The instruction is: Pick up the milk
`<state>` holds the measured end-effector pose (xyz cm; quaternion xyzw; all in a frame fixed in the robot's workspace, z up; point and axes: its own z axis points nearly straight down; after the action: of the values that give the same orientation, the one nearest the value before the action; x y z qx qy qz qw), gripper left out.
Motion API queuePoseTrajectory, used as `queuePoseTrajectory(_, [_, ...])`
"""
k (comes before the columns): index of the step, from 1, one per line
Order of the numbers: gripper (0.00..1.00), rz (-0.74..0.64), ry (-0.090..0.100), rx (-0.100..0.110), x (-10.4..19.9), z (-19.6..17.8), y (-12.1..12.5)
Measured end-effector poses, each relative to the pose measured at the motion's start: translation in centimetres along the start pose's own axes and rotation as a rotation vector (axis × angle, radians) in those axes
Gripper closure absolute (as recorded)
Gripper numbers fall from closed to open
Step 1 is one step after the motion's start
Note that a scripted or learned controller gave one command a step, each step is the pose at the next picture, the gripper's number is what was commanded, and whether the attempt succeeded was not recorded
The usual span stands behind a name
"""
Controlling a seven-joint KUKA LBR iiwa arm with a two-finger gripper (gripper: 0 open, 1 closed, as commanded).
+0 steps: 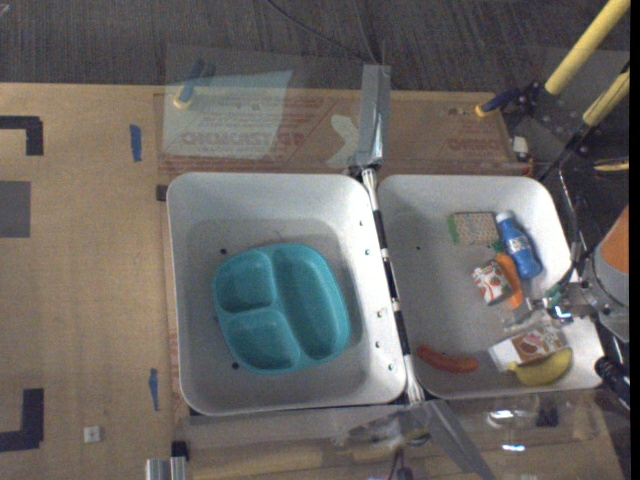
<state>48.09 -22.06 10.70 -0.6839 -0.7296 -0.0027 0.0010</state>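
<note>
Camera view. Gripper at the right bin's right edge; whether it is parted or closed cannot be told. Milk carton lies just below it, touching a banana. Blue bottle above-left. Left bin, well apart, holds a teal divided plate.

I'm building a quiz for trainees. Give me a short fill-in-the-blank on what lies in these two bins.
1. The teal divided plate sits in the ____ bin.
2. The milk carton lies right beside the yellow ____.
3. The plate has ____ compartments.
4. The sausage lies in the ____ bin.

Missing words: left; banana; three; right
</note>
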Motion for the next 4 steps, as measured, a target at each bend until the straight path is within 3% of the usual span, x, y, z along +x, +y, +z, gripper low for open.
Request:
queuePoseTrajectory(1, [0.0, -0.204, -0.008, -0.005, 3.9, 1.9, 0.3])
queuePoseTrajectory(2, [1.0, -0.196, -0.01, -0.01, 3.6, 0.8, 0.3])
queuePoseTrajectory(3, [1.0, -0.434, -0.01, -0.003, 3.0, 1.8, 5.4])
queuePoseTrajectory(4, [1.0, -0.984, -0.012, -0.006, 7.7, 1.8, 3.5])
